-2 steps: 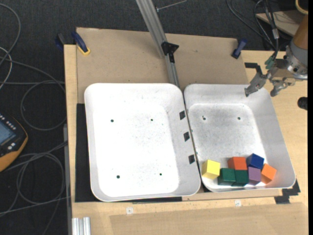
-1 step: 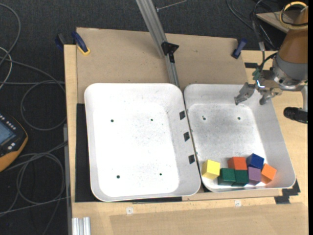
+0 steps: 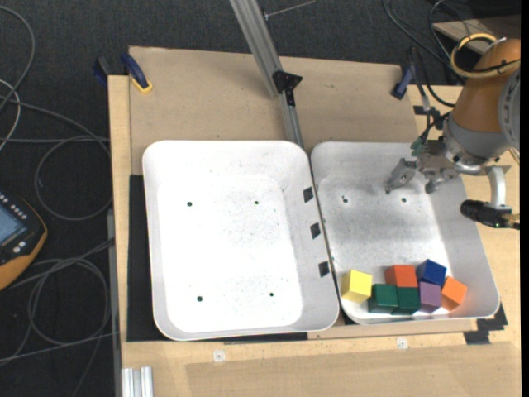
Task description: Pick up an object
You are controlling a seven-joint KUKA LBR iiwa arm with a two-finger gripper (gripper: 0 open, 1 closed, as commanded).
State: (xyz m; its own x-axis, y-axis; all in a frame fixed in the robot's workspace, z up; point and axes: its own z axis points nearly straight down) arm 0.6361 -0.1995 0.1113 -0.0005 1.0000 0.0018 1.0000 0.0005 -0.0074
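Nearest the camera, the coloured blocks (image 3: 405, 288) cluster against the near wall of the right bin (image 3: 372, 222). Farther back, the gripper (image 3: 415, 178) hangs splayed and released, holding nothing. The step appears to be approach; next it must travel nearward and descend over one block.

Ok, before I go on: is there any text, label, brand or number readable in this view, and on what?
None can be read.
The handheld device at the left edge has a lit screen, too small and blurred to read.
The blocks in the right bin, the left bin and the arm show no legible markings.
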